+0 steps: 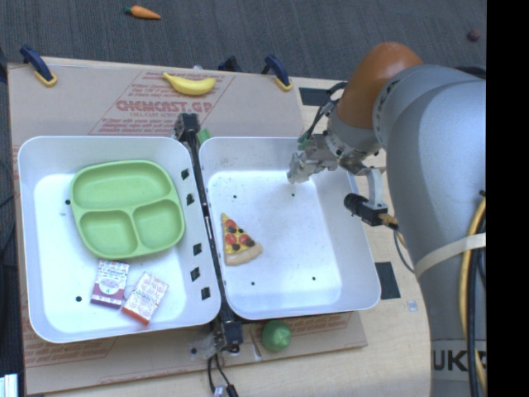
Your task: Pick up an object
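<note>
In the camera view, the pizza slice (239, 241) lies flat in the right bin (347, 259), near its left wall: a yellow triangle with red and dark toppings. The gripper (298, 170) hangs over the bin's far edge; its opening cannot be told.

- The divided plate (126, 206) lies in the left bin (33, 164), with two small packets (129, 291) in front of it.
- The pizza slice (237, 241) lies in the right bin (351, 259).
- The banana (189, 82) rests on cardboard (248, 98) behind the bins.
- A ball (276, 335) sits before the right bin.
</note>
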Controlling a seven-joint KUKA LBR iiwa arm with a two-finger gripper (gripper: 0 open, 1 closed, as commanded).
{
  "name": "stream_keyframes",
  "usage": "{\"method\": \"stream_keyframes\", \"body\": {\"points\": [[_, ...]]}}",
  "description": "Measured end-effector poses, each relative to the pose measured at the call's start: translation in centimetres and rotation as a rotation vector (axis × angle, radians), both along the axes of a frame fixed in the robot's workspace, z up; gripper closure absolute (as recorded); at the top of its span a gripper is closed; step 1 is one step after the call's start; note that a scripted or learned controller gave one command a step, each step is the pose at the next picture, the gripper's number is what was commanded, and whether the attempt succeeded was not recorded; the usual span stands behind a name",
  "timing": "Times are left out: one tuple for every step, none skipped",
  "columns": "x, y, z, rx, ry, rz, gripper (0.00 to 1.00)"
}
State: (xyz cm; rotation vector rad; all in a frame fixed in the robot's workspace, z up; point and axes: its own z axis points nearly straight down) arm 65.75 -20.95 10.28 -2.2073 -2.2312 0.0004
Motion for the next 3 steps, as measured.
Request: {"method": "stream_keyframes", "body": {"points": [[0.0,0.0,0.0,0.000,0.000,0.001,0.00],[0.1,0.1,1.1,0.000,0.000,0.005,1.00],[0.1,0.1,1.0,0.001,0.000,0.007,0.00]]}}
